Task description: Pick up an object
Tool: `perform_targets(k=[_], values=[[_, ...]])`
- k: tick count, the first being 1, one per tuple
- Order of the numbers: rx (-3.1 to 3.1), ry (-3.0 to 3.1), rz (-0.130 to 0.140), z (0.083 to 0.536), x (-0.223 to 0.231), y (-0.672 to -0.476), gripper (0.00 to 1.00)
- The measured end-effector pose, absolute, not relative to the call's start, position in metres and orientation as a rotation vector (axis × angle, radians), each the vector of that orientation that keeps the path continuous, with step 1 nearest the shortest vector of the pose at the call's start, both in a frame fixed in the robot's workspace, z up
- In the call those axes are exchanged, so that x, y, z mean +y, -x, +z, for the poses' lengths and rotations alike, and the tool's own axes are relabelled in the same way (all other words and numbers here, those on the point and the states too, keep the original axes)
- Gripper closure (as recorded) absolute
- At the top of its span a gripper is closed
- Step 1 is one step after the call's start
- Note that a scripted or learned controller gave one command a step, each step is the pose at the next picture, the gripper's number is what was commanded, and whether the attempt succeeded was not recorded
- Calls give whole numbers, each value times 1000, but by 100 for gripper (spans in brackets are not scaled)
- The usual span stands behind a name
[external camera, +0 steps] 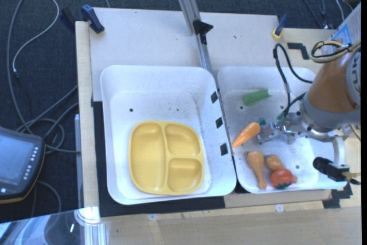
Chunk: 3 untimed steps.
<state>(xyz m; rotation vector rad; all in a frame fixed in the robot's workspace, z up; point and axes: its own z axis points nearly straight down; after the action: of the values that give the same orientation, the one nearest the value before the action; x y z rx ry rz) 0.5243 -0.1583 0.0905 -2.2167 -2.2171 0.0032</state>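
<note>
Your gripper [268,131] sits low in the right bin [298,74], at the right of the frame, just right of the carrot [246,133]. You cannot tell from this angle how its tips stand, and nothing shows clamped in it. Its tip is very near the carrot's blunt end, perhaps touching; the view does not settle that. The grey wrist and orange band of the arm [332,92] rise behind it toward the right edge.

Around it you have four more toys in the same bin. A green block [255,96] lies above the gripper, tilted, well apart from it. Below the carrot lies a chicken drumstick [257,167], and just beside that a small orange piece [274,162] touching a red tomato [282,178] near the bin's lower rim.

Further out, toward the centre-left, the left bin [155,80] holds a yellow divided plate [166,156] with three compartments. A blue clamp [92,18] grips the bench's upper left corner.
</note>
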Motion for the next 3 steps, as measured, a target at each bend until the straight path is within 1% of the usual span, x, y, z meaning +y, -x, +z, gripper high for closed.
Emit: perform_targets(k=[1, 3], values=[[-2221, 2219, -2, 103, -158, -526, 100], [-2228, 2223, -5, 192, -153, -537, 100]])
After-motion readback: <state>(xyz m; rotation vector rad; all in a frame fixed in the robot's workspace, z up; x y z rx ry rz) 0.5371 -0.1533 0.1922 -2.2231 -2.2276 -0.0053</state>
